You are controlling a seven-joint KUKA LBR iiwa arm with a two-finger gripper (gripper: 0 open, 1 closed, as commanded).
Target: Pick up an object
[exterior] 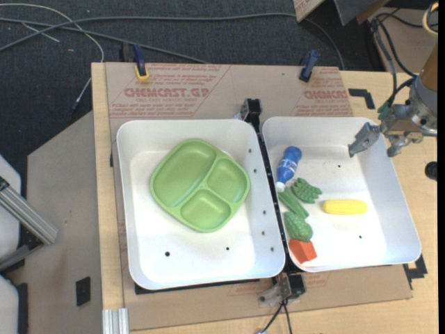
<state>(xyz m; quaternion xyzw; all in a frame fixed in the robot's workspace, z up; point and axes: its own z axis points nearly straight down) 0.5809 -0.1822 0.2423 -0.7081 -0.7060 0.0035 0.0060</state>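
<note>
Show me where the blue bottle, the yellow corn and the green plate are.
blue bottle (288, 163): camera view, middle of its blue body.
yellow corn (344, 207): camera view, middle of the cob.
green plate (199, 184): camera view, ridge where its compartments meet.

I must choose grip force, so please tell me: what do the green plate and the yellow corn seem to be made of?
The green plate looks like hard moulded plastic with a smooth, matte finish; its three compartments have even, rounded ridges. The yellow corn seems to be toy plastic, uniformly coloured and slightly glossy, though rubber cannot be excluded.
</note>
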